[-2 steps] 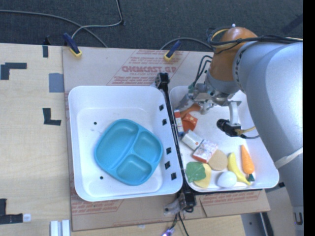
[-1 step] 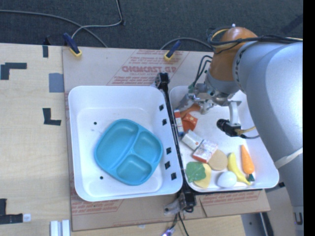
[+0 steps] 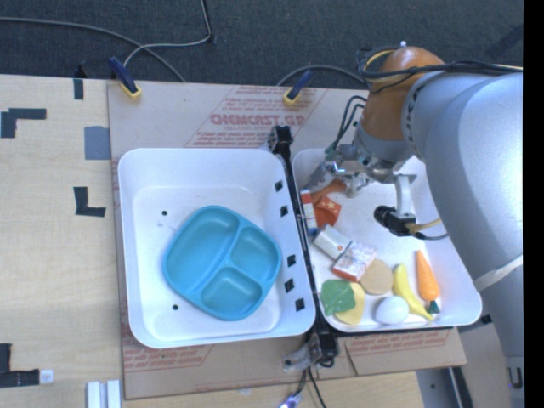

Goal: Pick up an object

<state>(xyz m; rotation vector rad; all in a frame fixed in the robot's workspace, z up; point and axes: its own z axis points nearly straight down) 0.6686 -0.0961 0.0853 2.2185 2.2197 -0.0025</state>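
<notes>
**Arm parked over the toy bin, nothing grabbed yet**

Biggest thing here is the arm, a fat grey body coming in from the right with its orange band sitting above the wrist, leaning over the far end of the right bin. The left bin has just a blue divided tray lying flat in the middle, well apart from the action.

The right bin is where the pickable stuff is. Going down in size: an orange packet near the divider, a white block just below it, a red-and-white carton, a tan round piece touching the carton, a green leafy thing, a yellow banana, a carrot, and a white egg-ish ball at the near rim. They're mostly bunched together at the near end.

The gripper hangs at the bin's far end, just above the orange packet. No object sits between the fingers that anyone could make out, and how wide the jaws stand can't be told from this angle.

Best guess on the step: it's at the approach, lined up near the orange packet, pick not yet made. The next move would need a clean drop onto one item without snagging the divider wall right beside it.
</notes>
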